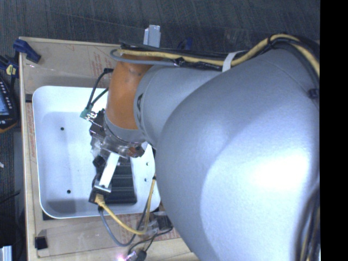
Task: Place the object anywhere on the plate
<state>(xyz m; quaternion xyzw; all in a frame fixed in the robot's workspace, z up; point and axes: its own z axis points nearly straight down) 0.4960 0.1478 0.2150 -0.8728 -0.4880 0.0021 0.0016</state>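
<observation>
white bin (54, 145) has your gripper (111, 148) low at its right side, likely working a pick; you cannot tell whether it grips.

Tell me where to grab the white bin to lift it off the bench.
Grip the white bin by its raised left rim, coming from the view's left. That long edge lies bare, while the arm overhangs the bin's right side. The lip should give a hold.
</observation>
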